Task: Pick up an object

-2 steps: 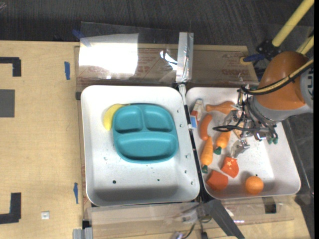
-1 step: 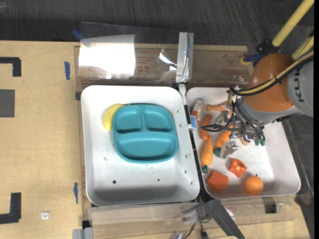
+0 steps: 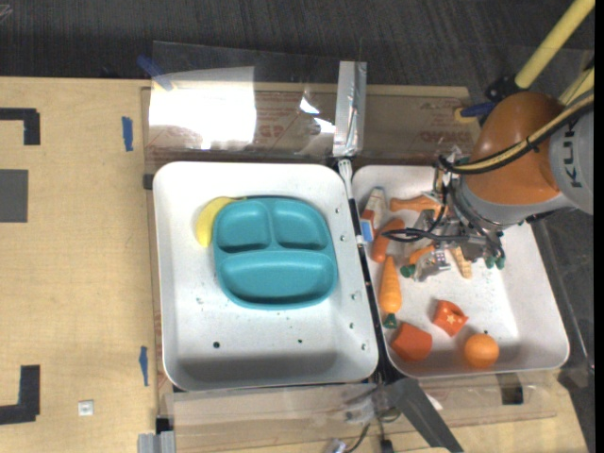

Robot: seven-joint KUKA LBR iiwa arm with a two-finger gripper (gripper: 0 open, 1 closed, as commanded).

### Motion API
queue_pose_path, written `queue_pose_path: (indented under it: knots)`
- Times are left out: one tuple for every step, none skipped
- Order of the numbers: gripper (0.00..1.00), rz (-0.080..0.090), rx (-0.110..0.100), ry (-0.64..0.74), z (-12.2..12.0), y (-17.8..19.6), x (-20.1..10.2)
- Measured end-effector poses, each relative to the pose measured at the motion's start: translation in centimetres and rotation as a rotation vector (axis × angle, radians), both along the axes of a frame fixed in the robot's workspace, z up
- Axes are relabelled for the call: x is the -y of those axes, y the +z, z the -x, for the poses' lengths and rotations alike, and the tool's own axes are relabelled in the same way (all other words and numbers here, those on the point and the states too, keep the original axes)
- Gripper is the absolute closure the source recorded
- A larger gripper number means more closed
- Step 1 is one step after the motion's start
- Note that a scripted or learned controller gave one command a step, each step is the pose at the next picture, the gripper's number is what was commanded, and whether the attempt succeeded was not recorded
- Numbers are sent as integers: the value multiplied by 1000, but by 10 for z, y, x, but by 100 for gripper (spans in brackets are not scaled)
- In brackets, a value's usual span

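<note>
Camera view: looks down at a slant on two white bins that stand side by side on the table.
Left bin (image 3: 179, 253): in the middle of the frame; it holds a teal divided plate (image 3: 276, 250) with a yellow thing (image 3: 208, 217) half hidden under its upper left edge. Nothing here is near the arm.
Right bin (image 3: 538, 300): in the right half of the frame; here lie the small things to pick.
Carrot (image 3: 390, 286): lies lengthwise along the left wall of the right bin, apart from the others, so it looks easy to reach.
Red piece (image 3: 449, 317): in the lower middle of the right bin.
Orange ball (image 3: 481, 349): near the lower wall, just right of the red piece.
Round orange-red thing (image 3: 411, 342): in the lower left corner of the right bin.
Arm: comes in from the upper right; the orange band sits above the wrist.
Claw (image 3: 444, 253): low over the upper middle of the right bin, among a cluster of small mixed things. I cannot tell its state, and I see nothing clearly held.
Step, as I judge: the arm is placed for a grasp in the crowded cluster, where a clean hold seems difficult.
</note>
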State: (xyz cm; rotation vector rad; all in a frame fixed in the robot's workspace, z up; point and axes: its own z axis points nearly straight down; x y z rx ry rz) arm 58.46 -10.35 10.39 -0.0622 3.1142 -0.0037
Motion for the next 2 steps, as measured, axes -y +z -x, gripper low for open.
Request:
queue_pose_path:
  knots:
    - [100,-5,-9,-94,17,121,-61]
    - [100,-4,-18,-205,-69,129,-17]
